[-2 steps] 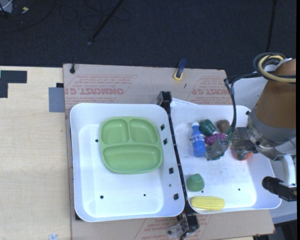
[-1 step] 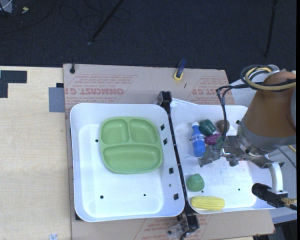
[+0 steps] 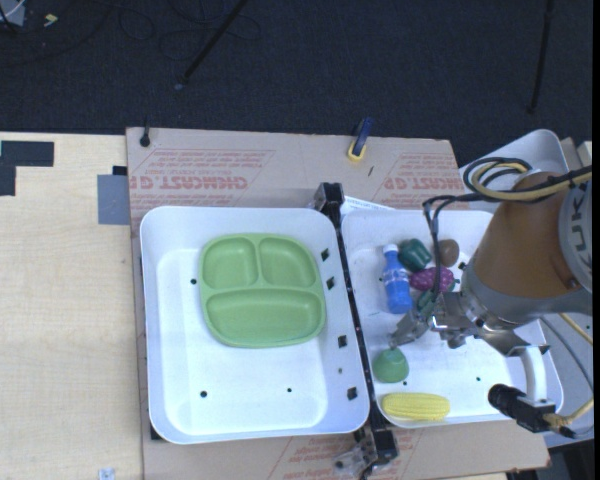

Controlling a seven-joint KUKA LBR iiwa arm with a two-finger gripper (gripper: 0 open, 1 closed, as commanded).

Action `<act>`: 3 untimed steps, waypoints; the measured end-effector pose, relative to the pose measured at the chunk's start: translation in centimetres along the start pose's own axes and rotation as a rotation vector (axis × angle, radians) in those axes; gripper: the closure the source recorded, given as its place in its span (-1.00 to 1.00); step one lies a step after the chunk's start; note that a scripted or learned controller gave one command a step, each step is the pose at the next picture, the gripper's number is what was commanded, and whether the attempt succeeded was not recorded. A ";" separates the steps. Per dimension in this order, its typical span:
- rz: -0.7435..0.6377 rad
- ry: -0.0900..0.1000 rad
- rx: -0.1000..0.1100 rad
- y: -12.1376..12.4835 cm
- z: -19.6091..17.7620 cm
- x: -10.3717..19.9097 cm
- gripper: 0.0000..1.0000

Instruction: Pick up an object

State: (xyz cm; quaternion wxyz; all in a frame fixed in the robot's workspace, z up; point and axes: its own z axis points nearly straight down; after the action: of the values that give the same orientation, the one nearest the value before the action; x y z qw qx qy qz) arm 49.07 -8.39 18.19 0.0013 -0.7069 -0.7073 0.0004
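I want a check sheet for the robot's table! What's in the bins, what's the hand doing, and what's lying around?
Surface: two white bins side by side, left bin and right bin, on a cardboard sheet.
Job's things: right bin holds a blue bottle, dark green toy, purple toy, green round toy, corn cob.
Clutter: green divided plate in left bin.
Hand: low over the right bin, between bottle and green round toy; grip unclear.
Cables: yellow and black loops by the arm.
Surroundings: dark floor, clamp.
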 end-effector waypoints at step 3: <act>0.008 0.001 0.002 0.0 8.8 -0.1 1.00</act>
State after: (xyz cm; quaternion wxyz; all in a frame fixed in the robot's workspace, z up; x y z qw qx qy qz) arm 49.02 -8.44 9.39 0.0022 -0.7097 -0.7045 0.0006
